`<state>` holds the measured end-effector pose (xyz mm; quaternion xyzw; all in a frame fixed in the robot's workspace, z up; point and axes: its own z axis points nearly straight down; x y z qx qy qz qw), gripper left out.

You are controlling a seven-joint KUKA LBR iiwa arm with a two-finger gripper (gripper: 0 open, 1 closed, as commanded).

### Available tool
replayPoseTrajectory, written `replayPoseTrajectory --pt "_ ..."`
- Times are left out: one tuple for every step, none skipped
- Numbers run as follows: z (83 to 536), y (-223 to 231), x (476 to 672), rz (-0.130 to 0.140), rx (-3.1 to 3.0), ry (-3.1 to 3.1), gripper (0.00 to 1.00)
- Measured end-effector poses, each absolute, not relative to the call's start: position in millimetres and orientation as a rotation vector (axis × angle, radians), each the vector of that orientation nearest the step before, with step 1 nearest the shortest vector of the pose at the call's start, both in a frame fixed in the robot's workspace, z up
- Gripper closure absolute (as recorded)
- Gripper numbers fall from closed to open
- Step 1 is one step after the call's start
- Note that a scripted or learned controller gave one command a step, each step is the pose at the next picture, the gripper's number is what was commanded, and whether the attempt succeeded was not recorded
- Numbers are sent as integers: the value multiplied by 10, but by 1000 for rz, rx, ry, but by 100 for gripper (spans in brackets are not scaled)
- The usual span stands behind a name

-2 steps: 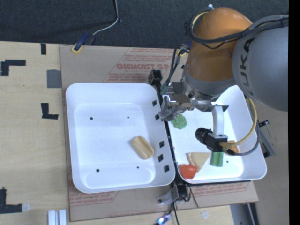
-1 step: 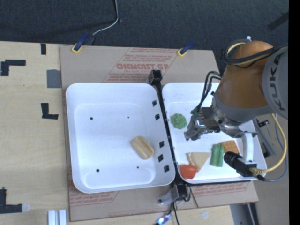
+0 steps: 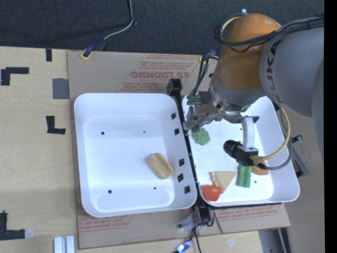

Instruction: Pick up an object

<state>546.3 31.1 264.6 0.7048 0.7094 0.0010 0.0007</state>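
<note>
In the right-hand shallow white plastic bin, near its left wall, the grey two-finger gripper hangs low, just above a small green knobbly lump, broccoli-like. That lump looks like the likely pick target; it sits on the bin floor just beside the divider between the bins. Whether it is touched can't be told from this slant, and nothing shows it gripped. Finger state: can't tell, since the wrist and orange band of the grey arm crowd the view from above.

Other items lie toward the bin's near edge: a pale yellow wedge-shaped piece, a red rounded piece touching its lower corner, a green upright cylinder-ish block just beside the wedge, and an orange-brown bit partly hidden behind black hardware w/ a yellow cable. They are clustered there, well apart from the green lump, which prob. makes the lump the easier reach: no neighbours to bump.

The left-hand white bin carries one tan oblong bread-like roll, alone near its middle-right.

Judgement: approach stage, grasp not yet shown. Risk is the wall; the lump being so near the divider leaves little room on that side.
</note>
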Motion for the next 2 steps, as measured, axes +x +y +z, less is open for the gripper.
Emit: replayPoseTrajectory --pt "2391 936 5813 -1 2215 2230 100" --pt "1739 1334 6038 -7 2219 2228 100"
